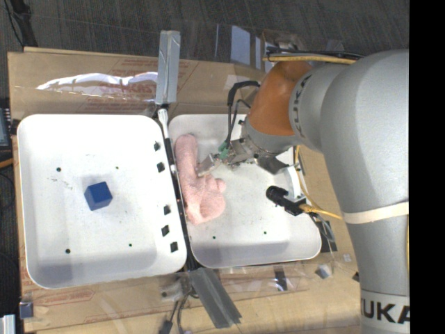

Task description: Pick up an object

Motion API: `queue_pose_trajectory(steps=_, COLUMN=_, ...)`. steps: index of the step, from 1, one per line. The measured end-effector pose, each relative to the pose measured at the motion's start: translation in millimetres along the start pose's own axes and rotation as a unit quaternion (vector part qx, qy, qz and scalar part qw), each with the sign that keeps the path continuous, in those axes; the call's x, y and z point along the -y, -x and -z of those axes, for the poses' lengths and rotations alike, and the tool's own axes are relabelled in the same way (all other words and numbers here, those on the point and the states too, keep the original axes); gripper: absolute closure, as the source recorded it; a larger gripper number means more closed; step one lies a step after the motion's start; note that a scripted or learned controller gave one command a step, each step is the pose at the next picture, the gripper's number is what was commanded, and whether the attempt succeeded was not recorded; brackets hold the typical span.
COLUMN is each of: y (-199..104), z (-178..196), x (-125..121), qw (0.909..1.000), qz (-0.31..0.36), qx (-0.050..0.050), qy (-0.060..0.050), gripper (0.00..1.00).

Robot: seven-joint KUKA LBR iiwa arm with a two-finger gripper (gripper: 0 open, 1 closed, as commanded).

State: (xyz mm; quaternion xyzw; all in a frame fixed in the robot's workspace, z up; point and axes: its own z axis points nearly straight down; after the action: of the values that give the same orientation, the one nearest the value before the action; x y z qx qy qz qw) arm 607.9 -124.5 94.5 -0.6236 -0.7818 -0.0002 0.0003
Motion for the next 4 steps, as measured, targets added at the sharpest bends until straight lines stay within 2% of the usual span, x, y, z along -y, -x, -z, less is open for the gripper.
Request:
queue_pose_trajectory(steps=1, y=-9, z=66, x=-5, qw=0.9996, qz=-0.027, qx=0.0, qy=-0.001, gripper=0.0)
queue_pose_trajectory(steps=2, y=10, z=-1, x=19, qw=0.9996, qz=0.029, qx=0.0, qy=0.001, gripper=0.0)
queue_pose_trajectory(steps=3, y=-17, z=-1, x=51, qw=0.9924, qz=0.123, qx=0.001, qy=0.001, gripper=0.0)
queue_pose_trajectory(steps=4, y=4, z=0, x=55, qw=0.9684, qz=0.25, qx=0.002, qy=0.002, gripper=0.0)
